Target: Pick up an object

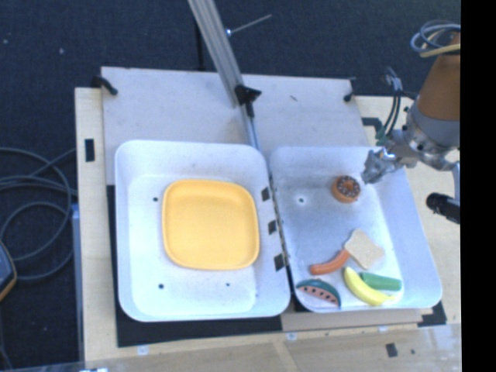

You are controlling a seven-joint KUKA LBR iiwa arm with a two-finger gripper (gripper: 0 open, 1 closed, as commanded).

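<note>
right bin, tool near the donut, its grip state unclear

Left of the gripper, both bins look smooth matt white plastic; the yellow plate is glossy plastic. Behind, a ribbed metal rail gleams above pale matt board.

text: none legible | labels: none | numbers: none
</note>
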